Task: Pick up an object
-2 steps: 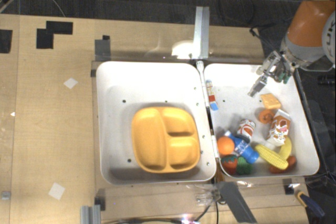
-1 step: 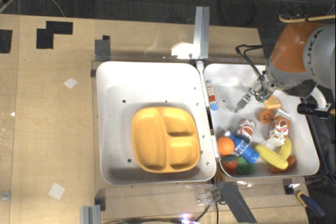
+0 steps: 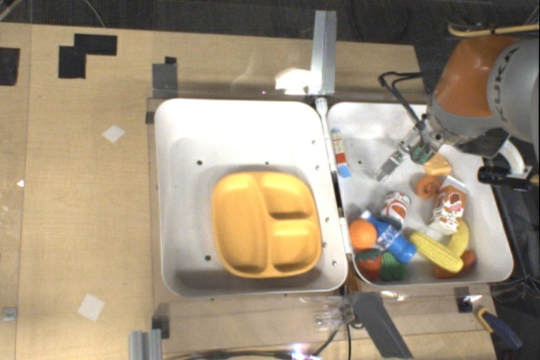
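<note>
The end effector (image 3: 396, 161) hangs in the right bin (image 3: 364, 124) over bare white floor, nothing in it; whether it is spread or pressed together I cannot tell. Just beside it lies a small orange block (image 3: 436, 165). Nearer the front sit a corn cob (image 3: 436, 251) and an orange ball (image 3: 363, 233). The left bin (image 3: 181, 126) holds a yellow divided tray (image 3: 266, 223)

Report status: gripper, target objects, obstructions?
Gripper low over right bin, nothing visibly between fingers. Toy pile clustered in the bin's near half, untouched. Yellow tray sits in left bin. No obstruction between gripper and pile.
</note>
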Motion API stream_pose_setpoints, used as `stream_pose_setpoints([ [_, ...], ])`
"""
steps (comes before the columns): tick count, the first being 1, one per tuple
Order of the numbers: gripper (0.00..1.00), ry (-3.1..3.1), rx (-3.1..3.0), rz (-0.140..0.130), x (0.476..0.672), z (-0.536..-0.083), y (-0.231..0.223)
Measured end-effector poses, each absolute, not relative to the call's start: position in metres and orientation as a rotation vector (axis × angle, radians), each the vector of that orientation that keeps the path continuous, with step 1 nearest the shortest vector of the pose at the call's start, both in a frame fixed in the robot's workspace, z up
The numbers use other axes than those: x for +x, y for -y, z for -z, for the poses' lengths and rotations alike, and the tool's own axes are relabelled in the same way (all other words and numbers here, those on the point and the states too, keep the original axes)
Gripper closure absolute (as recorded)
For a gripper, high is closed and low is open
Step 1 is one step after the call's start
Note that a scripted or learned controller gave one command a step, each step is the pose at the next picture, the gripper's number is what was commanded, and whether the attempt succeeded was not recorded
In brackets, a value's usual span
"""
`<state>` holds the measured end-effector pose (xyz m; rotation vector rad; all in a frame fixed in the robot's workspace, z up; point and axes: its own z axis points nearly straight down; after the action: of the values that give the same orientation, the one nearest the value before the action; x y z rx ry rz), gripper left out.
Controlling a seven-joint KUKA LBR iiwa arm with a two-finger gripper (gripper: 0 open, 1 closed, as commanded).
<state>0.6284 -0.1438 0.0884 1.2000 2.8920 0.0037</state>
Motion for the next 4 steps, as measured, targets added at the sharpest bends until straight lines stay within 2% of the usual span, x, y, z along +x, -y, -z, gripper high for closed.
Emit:
stream_pose_setpoints([
  [1,0.00,-2.852,1.286,-0.008,0.662,-0.126,0.109],
  [2,0.00,-2.853,1.291,-0.005,0.661,-0.124,0.111],
  [3,0.00,-2.655,1.657,-0.002,0.660,-0.089,0.095],
  [4,0.00,-2.465,1.936,-0.007,0.660,-0.088,0.104],
])
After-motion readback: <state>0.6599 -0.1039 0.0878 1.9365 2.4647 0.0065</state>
